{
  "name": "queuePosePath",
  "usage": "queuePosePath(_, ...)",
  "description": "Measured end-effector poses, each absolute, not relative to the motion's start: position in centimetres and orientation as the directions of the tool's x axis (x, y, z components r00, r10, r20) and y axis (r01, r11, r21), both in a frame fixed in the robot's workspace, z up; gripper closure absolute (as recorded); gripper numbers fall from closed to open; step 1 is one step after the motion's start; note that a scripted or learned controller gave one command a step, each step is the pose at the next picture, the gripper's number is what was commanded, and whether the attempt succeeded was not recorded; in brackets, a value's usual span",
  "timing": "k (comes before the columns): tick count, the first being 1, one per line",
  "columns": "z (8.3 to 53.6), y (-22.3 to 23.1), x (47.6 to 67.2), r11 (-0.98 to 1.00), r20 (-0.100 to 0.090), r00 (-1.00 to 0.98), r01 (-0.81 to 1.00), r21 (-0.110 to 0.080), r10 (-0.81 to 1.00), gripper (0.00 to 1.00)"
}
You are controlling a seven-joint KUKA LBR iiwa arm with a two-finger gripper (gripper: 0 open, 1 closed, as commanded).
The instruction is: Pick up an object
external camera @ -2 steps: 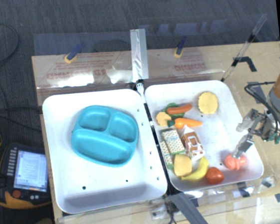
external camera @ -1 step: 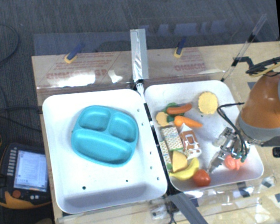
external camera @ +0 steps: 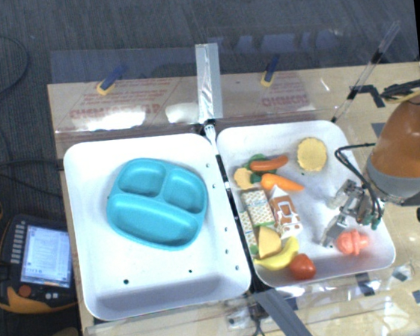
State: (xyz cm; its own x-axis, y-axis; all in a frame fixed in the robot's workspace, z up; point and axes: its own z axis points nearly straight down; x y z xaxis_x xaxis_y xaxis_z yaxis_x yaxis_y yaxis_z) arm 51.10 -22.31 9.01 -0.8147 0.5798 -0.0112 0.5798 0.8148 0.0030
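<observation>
The right bin [external camera: 318, 125] holds several toy foods: two carrots [external camera: 281, 183], a round yellow cracker [external camera: 312, 153], a patterned box [external camera: 258, 211], a small red-and-white carton [external camera: 286, 217], a banana [external camera: 277, 257], a red tomato [external camera: 302, 267] and a pink-red strawberry-like piece [external camera: 352, 242]. My gripper [external camera: 343, 212] hangs low over the right side of this bin, just above and left of the pink-red piece. Its fingers [external camera: 334, 227] stand apart with nothing between them.
The left bin [external camera: 103, 288] holds a blue divided plate [external camera: 157, 201]. A metal divider strip [external camera: 208, 81] stands at the back between the bins. A tablet-like pendant [external camera: 32, 260] lies left of the bench. The arm's orange band [external camera: 407, 141] sits at the right edge.
</observation>
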Motion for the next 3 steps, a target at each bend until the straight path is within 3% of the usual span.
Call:
queuePosePath(1,10.1,-22.3,51.3,0.816,-0.019,-0.816,0.577,0.001,0.577,1.00)
queuePosePath(2,17.4,-22.3,54.6,0.785,-0.003,-0.785,0.619,-0.001,0.619,1.00)
queuePosePath(3,15.2,-21.0,51.6,0.969,-0.001,-0.969,0.248,-0.001,0.248,1.00)
